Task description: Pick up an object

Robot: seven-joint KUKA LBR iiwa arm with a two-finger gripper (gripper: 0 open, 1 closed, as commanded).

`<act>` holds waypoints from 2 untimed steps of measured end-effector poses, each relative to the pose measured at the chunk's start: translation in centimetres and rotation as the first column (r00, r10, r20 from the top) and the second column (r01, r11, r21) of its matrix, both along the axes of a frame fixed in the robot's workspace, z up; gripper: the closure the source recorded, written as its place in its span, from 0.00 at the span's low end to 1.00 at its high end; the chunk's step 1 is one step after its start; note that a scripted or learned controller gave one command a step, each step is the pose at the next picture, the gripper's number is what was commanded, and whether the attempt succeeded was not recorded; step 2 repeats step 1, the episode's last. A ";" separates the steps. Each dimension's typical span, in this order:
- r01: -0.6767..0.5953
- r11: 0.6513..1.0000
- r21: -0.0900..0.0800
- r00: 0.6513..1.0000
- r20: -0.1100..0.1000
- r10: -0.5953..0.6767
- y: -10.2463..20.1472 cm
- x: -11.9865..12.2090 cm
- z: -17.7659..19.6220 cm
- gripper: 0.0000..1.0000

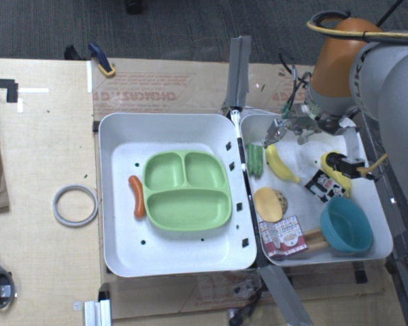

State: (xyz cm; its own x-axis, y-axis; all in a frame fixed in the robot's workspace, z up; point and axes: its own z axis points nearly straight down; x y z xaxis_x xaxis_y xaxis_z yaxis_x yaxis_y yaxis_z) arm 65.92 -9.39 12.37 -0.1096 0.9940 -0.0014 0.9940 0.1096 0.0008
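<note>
From my station I see the gripper [280,129] hanging low over the far end of the right bin [381,250], just beyond the tip of a yellow banana [281,164] and near a green cucumber-like piece [256,160] that lies against the bin's left wall; whether its pincer is apart or together I cannot tell, since the metal parts blur together under the orange-banded wrist, and I see nothing held in it. My worry is crowding: the banana, the green piece and the bin wall sit so close that I judge a descent could clip the wall or nudge one item into another without getting a grip. The banana's curved, smooth skin may also roll out of a pinch. Farther along lie a bread-roll-like toy [269,204], a blue bowl [347,224], a red-and-white packet [283,235] and a black-and-white item [324,185], all too small for me to read. The left bin [115,250] holds a green divided plate [188,190] with an orange sausage-shaped toy [137,195] beside it. On the cardboard sheet [156,90] behind I see reddish mirrored lettering, not legible.
</note>
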 end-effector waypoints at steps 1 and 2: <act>-0.098 0.995 -0.001 0.995 0.003 0.098 -0.3 -1.6 -2.9 0.00; -0.098 0.995 -0.001 0.995 0.003 0.098 -0.3 -1.6 -2.9 0.00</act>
